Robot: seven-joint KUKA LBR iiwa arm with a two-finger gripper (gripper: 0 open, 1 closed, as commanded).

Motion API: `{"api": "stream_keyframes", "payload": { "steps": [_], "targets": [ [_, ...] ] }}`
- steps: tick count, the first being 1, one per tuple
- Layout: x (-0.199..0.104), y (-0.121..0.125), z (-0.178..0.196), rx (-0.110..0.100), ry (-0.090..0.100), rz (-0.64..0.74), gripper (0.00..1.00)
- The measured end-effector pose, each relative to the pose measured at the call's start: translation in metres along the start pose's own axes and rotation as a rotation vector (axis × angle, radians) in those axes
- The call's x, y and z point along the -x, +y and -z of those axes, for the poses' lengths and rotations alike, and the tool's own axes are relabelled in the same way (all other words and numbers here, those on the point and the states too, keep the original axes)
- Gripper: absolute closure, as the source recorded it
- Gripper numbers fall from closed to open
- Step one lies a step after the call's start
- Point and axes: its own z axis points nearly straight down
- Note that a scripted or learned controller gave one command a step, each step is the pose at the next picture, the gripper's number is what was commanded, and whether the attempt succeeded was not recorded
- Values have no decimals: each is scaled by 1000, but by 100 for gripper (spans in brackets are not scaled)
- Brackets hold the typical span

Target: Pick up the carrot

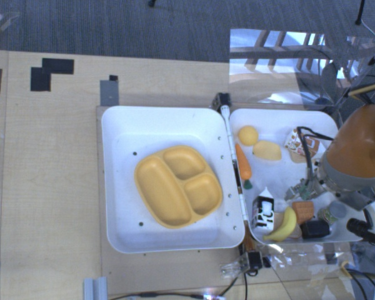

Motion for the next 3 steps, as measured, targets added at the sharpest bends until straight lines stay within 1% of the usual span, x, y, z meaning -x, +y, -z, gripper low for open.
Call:
{"api": "stream_keyframes", "payload": {
  "steps": [1, 2, 3],
  "targets": [
    [0, 0, 0, -1, 0, 0, 0],
    [-10, 2, -11, -3, -2, 506, 0],
    [-11, 5, 0, 1, -1, 506, 100]
  ]
}}
